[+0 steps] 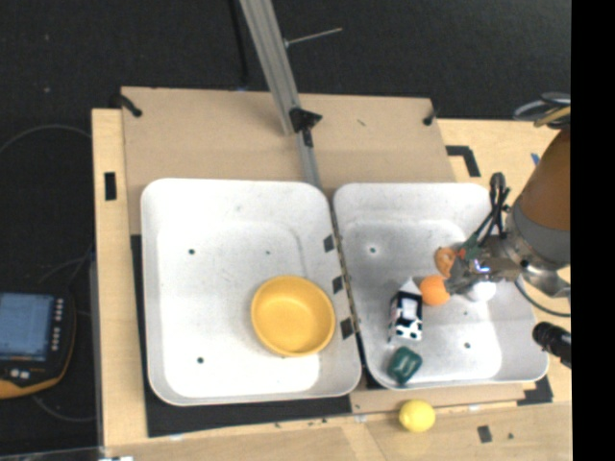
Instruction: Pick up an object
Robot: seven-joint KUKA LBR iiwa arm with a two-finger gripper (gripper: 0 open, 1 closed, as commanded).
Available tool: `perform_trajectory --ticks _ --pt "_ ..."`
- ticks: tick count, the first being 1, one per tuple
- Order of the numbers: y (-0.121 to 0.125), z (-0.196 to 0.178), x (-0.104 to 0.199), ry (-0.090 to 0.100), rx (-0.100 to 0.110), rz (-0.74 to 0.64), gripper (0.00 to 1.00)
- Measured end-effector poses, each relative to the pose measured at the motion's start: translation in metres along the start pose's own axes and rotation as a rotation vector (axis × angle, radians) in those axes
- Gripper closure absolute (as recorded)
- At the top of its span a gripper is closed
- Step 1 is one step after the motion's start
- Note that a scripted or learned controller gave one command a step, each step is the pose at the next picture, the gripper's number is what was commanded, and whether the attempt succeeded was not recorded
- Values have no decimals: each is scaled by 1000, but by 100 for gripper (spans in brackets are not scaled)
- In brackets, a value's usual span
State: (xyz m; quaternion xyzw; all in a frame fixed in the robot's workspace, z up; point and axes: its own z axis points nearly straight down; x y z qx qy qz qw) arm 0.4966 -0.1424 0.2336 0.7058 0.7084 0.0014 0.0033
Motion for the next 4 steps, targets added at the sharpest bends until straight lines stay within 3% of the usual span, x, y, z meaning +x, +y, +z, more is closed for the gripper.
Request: perform_trajectory --ticks 1,2,4 --pt "2 -18 -1 2 2 -1 100" --pt "26 -25 43 3 4 -4 100" --pt "65 -21 161 4 5 -4 100"
